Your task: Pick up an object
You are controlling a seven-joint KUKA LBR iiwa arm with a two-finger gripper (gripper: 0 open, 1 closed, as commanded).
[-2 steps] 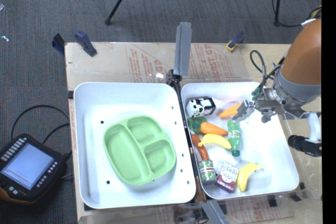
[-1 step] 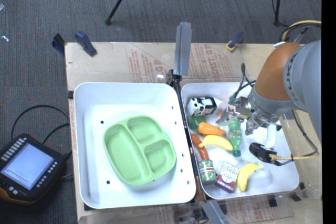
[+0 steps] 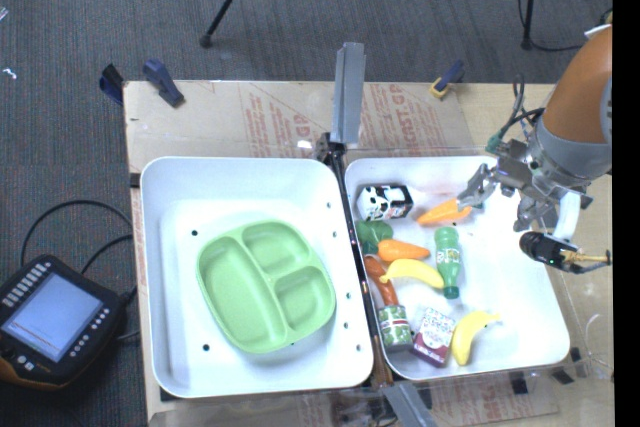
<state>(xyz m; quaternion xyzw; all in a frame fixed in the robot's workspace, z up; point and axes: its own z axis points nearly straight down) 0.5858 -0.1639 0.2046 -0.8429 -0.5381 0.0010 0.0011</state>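
Over the far-right part of the right bin: gripper, reaching in from the right and pointing left. Clenched or released, cannot tell. Just left of its tip, perhaps touching: orange carrot, long axis running roughly left to right, one end toward the tool. Farther left, cow-patterned carton; nearer, green bottle. Likely the closest target: the carrot, calling for a short move left and down, gripping across its narrow width.
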